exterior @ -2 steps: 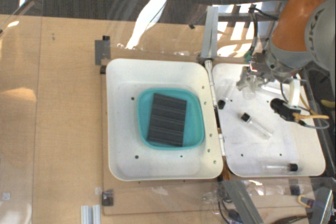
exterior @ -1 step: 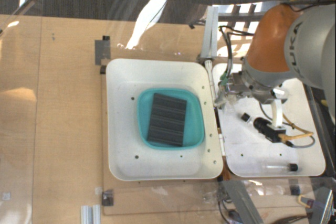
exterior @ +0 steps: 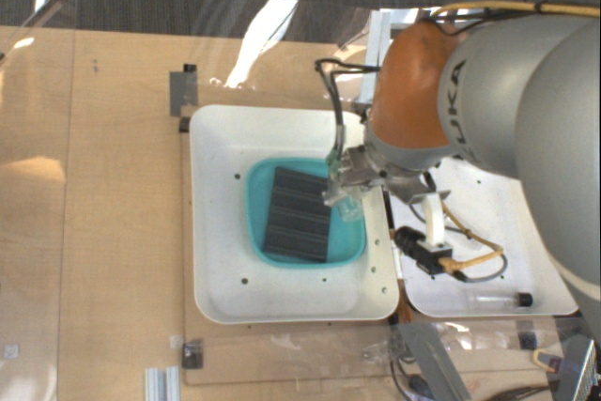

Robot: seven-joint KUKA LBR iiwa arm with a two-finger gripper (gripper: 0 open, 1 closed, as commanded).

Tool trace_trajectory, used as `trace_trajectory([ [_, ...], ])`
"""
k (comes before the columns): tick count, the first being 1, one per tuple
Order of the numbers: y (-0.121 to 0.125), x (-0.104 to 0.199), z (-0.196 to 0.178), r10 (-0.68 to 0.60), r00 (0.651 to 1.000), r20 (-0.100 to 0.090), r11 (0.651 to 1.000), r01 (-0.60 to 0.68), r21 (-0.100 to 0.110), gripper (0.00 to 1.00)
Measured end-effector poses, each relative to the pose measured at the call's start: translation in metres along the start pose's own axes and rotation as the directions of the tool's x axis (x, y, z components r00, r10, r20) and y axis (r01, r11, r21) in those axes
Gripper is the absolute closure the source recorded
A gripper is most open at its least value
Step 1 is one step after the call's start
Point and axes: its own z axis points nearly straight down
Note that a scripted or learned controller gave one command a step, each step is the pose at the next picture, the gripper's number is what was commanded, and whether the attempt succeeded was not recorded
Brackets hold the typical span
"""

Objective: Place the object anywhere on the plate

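A teal plate (exterior: 263,192) lies in the middle of the left white bin (exterior: 221,230). A dark grey ribbed slab (exterior: 298,215) rests flat on the plate, covering most of its centre. My gripper (exterior: 342,192) hangs over the plate's right rim, just right of the slab's upper right corner. Its translucent fingers point down and nothing shows between them. The grey arm with its orange band (exterior: 413,89) looms over the divide between the two bins.
The right white bin (exterior: 488,296) lies under the arm, with loose cables and a yellow connector (exterior: 451,258) over it. A thin dark pen-like item (exterior: 502,300) lies near its front edge. Black clamps (exterior: 183,91) sit at the left bin's corners on the wooden bench.
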Motion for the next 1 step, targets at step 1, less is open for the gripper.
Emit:
trace_trajectory([
  [1, 0.0000, -0.0004, -0.0001, 0.001, 1.000, 0.000, 1.000, -0.001, 0.000, 0.00],
])
